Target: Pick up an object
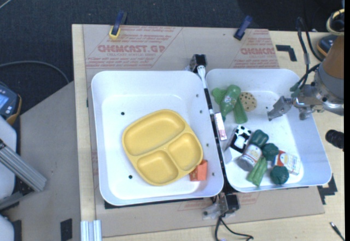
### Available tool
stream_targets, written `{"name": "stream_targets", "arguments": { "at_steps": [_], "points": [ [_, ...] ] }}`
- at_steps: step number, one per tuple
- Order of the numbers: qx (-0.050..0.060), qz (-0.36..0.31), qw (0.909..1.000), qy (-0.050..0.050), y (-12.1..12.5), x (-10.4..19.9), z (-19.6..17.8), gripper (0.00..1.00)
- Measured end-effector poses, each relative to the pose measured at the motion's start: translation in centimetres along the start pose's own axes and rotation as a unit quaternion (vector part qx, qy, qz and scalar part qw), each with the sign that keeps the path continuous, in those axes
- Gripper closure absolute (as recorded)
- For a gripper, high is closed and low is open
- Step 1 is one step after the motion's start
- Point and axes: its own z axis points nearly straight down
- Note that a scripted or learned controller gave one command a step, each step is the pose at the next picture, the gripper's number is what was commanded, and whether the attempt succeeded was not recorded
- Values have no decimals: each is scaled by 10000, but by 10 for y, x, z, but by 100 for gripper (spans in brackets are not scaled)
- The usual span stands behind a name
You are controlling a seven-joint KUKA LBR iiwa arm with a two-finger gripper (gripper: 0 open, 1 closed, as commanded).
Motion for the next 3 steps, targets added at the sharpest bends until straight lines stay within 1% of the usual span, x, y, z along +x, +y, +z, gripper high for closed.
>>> {"name": "stream_targets", "arguments": {
  "at_steps": [1, 2, 3],
  "points": [
    [-66, -15, 10000, -15, 3, 0, -7, 0],
    [-43, -14, 10000, -5, 1, 0, 36, 0],
    [-39, -16, 10000, -3, 8, -5, 85, 0]
  ]
}}
